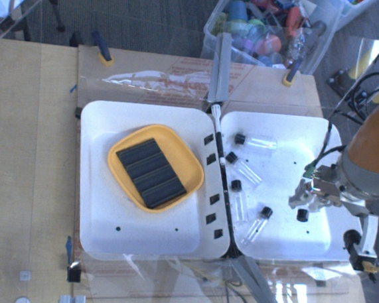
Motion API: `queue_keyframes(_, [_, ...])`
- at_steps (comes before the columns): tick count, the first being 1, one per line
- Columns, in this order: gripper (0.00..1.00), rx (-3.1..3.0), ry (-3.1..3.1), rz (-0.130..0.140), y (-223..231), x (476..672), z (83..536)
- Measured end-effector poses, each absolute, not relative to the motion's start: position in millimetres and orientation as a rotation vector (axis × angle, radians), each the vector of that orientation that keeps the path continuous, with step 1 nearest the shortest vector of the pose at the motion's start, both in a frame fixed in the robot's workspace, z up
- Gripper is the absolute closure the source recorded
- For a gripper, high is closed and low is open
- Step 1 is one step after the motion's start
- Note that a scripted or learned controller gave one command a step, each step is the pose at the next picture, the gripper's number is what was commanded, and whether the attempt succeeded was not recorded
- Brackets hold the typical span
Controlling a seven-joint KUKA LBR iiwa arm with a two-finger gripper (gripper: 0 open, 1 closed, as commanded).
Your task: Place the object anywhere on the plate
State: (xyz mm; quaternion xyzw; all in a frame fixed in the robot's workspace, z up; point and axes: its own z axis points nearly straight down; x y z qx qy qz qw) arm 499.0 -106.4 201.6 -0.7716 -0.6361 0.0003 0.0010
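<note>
Two shallow white bins are seen from above, side by side. In the left bin (88, 238) a yellow plate (119, 157) is set, and one dark ribbed block (153, 172) lies flat on it. In the right bin (291, 131) four small clear vials with black caps are scattered: one near the top (257, 143), one below it (241, 167), one by the divider (238, 197), and one lower down (256, 224). A fifth black cap (302, 215) may be seen just under the gripper (305, 195); what it belongs to cannot be told.

The gripper is held low over the right bin's right side, well apart from the plate. Whether its claw is wide or narrow cannot be told, and nothing is clearly shown between it.

The picking step is judged to be in hand. A vial must next be secured, lifted clear of the divider, and carried left to the plate.
</note>
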Motion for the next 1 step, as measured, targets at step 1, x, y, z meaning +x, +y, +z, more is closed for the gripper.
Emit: queue_keyframes(1, [0.00,-2.423,-1.997,0.001,-106.4,499.0,201.6])
